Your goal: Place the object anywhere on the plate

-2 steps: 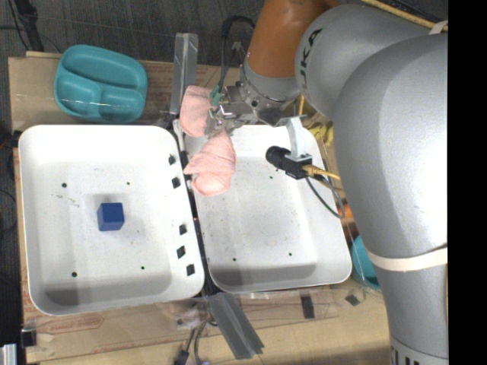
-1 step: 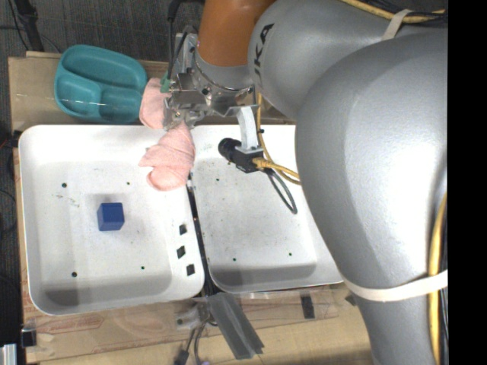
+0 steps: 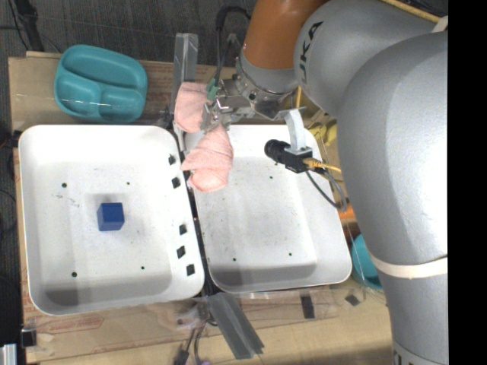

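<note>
A pink, soft, cloth-like object (image 3: 207, 152) hangs over the ridge between the two bins, near their far end. My gripper (image 3: 216, 111) is shut on its upper part, with pink folds showing on both sides of the metal fingers (image 3: 209, 106). The object's lower end droops toward the right bin's near-left corner region. The teal divided plate (image 3: 100, 82) lies on the wooden bench beyond the left bin, well to the left of the gripper. The orange wrist band and grey arm cover the area behind the gripper.
A small blue cube (image 3: 111, 216) rests in the left bin (image 3: 46, 150). The right bin (image 3: 266, 226) lies under the arm. A black cable and connector (image 3: 288, 155) hang from the wrist over the right bin.
</note>
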Motion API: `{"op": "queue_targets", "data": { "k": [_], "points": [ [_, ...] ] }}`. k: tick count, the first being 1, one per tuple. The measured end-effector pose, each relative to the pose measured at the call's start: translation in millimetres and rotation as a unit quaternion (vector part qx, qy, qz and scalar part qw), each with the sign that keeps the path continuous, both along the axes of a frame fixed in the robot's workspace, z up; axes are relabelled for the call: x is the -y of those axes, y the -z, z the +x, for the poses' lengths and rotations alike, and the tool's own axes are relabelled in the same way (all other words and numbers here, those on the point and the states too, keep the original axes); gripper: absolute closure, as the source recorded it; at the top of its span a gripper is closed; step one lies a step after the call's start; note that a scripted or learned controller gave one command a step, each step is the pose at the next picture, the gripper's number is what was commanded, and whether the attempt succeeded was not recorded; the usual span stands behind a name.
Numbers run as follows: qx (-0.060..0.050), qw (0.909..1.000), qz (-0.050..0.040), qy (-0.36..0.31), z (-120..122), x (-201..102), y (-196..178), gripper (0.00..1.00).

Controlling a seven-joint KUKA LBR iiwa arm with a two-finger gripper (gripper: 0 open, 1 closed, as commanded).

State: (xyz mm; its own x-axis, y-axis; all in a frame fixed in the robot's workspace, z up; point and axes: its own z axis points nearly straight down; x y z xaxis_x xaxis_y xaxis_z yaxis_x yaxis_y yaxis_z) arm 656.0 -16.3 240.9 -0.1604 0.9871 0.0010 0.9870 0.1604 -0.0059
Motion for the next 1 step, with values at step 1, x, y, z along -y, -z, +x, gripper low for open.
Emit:
{"op": "queue_targets", "data": {
  "k": [1],
  "points": [
    [0.002, 0.9988, 0.0004, -0.049, 0.2, -73.3, -45.6, 1.00]
  ]
}}
